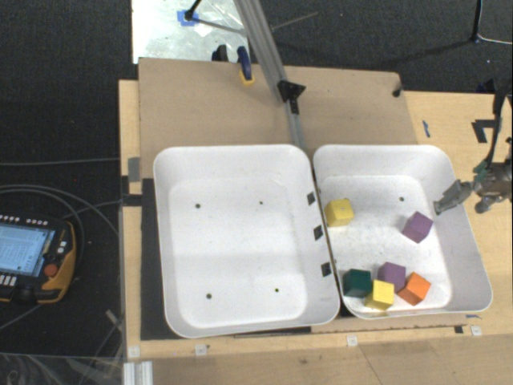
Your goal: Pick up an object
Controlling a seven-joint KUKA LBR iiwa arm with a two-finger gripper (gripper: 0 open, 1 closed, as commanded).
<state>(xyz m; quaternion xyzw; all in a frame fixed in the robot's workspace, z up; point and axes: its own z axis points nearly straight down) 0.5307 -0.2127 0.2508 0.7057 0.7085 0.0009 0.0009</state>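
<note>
Blocks lie in the right bin (461, 239), six of them. A yellow block (339, 212) sits alone near the bin's left wall, toward the far side. A purple block (417, 226) lies tilted near the right side, well apart from the rest. Along the near edge four are clustered: a green block (357, 282), a second purple block (392, 274), a second yellow block (381, 294) touching it in front, and an orange block (414, 288) just beside both.

The left bin (172, 239) stands side by side with the right one on the tabletop (208, 103), their walls touching.

The hand (465, 195) hangs at the right bin's right rim, near the tilted purple block but apart from it. Nothing is seen between its fingers; how far they are spread I cannot tell at this size.

A pendant (32, 251) with a lit screen lies on the floor to the left.
</note>
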